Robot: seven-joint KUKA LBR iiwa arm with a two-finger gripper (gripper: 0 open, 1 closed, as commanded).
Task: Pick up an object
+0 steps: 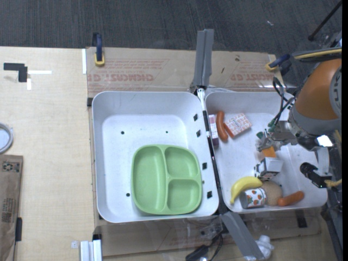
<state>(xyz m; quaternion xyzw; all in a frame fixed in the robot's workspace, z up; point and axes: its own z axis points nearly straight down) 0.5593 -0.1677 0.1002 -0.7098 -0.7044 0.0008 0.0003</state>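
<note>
My gripper [268, 162] hangs low over the middle of the right bin [239, 105], below the grey wrist and the orange band [321, 91]. A small orange piece [269, 153] lies right at the gripper, partly hidden by it. Just below and left lie a yellow banana [243, 186], a small printed can [252, 198], a round beige item [273, 191] and an orange carrot [290, 198]. Farther back in the bin are a red sausage [221, 125] and a red-patterned box [237, 125].
The left bin [109, 113] holds a green divided plate [167, 179]. A grey divider post [204, 58] rises between the bins. Cables and the arm's body crowd the right bin's right side. A dark wrapped bar [213, 131] lies along the right bin's left wall.
</note>
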